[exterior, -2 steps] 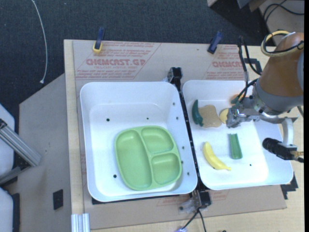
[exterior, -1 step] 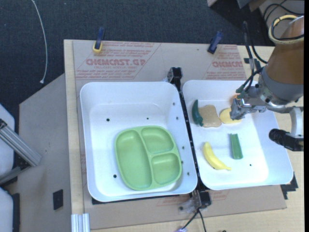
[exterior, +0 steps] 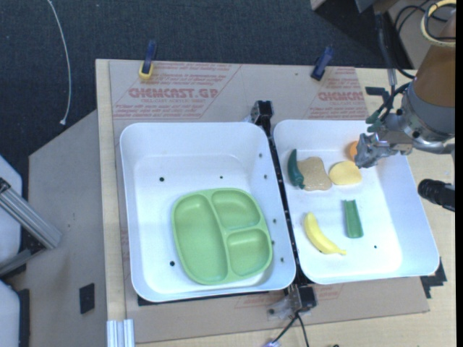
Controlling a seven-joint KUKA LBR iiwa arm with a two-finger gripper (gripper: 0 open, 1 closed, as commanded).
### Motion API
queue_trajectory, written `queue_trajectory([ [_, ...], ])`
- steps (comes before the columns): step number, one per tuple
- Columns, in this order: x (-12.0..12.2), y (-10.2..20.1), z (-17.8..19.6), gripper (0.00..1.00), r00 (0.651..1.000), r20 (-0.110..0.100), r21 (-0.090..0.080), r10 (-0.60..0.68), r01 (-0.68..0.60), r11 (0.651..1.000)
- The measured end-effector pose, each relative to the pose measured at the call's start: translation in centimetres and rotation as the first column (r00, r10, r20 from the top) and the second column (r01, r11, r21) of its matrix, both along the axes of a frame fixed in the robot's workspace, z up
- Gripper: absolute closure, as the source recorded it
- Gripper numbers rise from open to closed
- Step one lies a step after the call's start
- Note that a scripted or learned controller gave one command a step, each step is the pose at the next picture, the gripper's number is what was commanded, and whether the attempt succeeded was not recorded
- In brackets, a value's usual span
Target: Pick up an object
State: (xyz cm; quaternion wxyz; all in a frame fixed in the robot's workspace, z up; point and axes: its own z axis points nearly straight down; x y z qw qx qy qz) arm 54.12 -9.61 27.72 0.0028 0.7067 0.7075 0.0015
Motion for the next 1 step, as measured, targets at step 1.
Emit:
queue_trajectory([
  [1, 1.91, 5.35, -0.24, 1.0, 1.0, -0.002, 0.001, 0.003, -0.003, 1.0],
])
